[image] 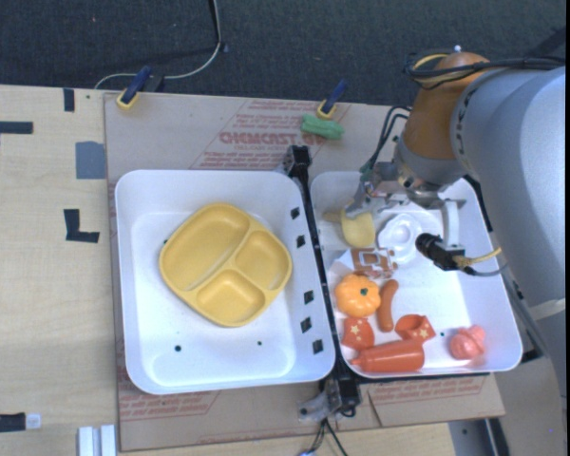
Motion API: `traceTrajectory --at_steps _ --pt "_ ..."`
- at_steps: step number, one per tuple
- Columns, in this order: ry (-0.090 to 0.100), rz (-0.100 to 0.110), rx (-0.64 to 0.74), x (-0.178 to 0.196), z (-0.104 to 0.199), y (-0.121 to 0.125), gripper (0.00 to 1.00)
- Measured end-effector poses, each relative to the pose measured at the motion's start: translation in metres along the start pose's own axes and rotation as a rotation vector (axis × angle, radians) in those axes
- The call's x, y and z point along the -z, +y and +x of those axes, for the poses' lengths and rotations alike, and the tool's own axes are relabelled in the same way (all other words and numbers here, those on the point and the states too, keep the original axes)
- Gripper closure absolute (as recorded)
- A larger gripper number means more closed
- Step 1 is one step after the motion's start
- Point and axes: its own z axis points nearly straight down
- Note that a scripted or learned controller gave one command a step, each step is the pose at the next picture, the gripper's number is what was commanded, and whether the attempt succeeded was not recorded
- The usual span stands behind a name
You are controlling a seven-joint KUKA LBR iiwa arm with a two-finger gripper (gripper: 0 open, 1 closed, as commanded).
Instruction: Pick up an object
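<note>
Nearest us, along the front wall of the right bin [505,323], we count one long red sausage [392,356], one small orange-red block [357,332], one red cup-like piece [414,327] and one pink lump [465,343] in the front right corner, well apart from the rest. These sit close against the wall, with little room on that side. Just behind them we note one orange pumpkin [358,295] and one thin orange sausage [389,304], touching or nearly so. Bare floor lies right of them. The left bin [133,283] holds one yellow divided plate [226,263], with bare white floor on all sides, widest toward the front. Farther back, one pale yellow piece [357,229] lies near the divider. The gripper [396,218] hangs over it at the back of the right bin; we cannot tell its opening or whether it holds anything.
</note>
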Motion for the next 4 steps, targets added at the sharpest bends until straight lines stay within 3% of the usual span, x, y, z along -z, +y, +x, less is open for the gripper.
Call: traceTrajectory --at_steps 1,2,3,4 --pt "0.011 0.031 0.006 0.084 0.076 -0.040 1.00" --pt "0.008 0.037 -0.001 0.078 0.071 -0.041 0.00" --pt "0.003 0.031 -0.009 -0.035 -0.008 -0.027 0.00" --pt "0.006 0.033 -0.001 -0.032 0.005 0.002 0.00"
